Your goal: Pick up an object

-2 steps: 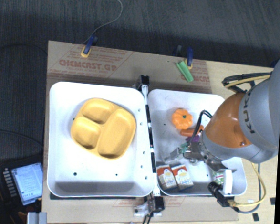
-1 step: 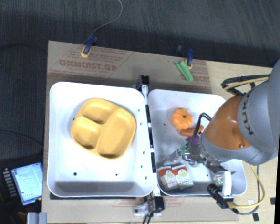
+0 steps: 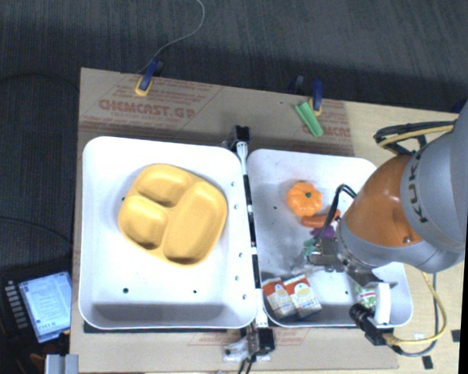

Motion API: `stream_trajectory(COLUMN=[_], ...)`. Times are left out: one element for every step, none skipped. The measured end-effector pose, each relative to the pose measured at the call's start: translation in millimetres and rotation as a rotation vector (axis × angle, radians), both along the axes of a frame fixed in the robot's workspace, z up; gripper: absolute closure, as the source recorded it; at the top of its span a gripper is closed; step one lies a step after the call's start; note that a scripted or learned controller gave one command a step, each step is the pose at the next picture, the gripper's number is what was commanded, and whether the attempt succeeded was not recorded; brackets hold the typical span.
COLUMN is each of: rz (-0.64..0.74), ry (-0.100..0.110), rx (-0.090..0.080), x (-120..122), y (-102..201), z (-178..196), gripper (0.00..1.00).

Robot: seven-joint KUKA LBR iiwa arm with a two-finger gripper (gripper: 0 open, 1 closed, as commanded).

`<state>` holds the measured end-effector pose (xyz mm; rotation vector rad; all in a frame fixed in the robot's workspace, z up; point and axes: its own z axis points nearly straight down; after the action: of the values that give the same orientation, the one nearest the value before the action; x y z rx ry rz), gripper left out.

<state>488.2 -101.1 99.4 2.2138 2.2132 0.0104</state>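
In the camera view, I am reaching into the right bin [image 3: 277,168], my gripper [image 3: 322,251] hanging just near-right of the small orange pumpkin [image 3: 304,197]; I cannot tell its state from here. I am judging a centred, vertical descent best, keeping clear of the carton pack [image 3: 291,297].

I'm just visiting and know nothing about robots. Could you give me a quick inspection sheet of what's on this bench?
Surface: cardboard-covered bench with two white bins.
Job's things: yellow sectioned tray in left bin; small orange pumpkin and red-and-white cartons in right bin.
Clutter: green item and blue clips at far edge.
Claw: hidden beneath the arm.
Cables: yellow and black along arm.
Surroundings: dark carpet, screen lower left.
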Motion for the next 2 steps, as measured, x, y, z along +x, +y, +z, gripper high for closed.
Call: stream_trajectory(rz=[0.0,-0.002], ry=[0.0,0.003], rx=[0.0,-0.003], x=[-0.2,-2.1], y=[0.1,3.6], z=[-0.2,-10.8], gripper=[0.0,0.0])
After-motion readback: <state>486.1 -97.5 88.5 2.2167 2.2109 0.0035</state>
